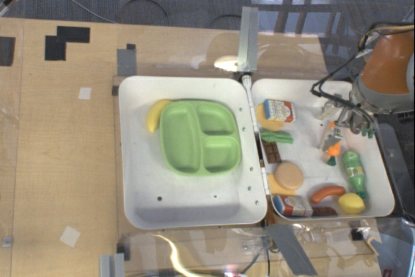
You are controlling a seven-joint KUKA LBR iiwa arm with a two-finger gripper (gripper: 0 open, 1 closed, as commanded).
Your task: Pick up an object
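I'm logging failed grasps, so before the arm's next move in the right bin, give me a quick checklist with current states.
1. Gripper over the right bin: ok.
2. Target under it, the small orange piece: ok, just below the gripper.
3. Finger opening: cannot tell.
4. Anything held now: cannot tell.
5. Room around the target: not ok, the green bottle lies close beside it.
6. Bin wall distant from the target: ok.

No text, brand, number or sign is legible. A small carton (279,111) left of the jaws has a blue and red label, and another carton (295,205) below-left of them has printed colours, but both are too small and blurred to read.
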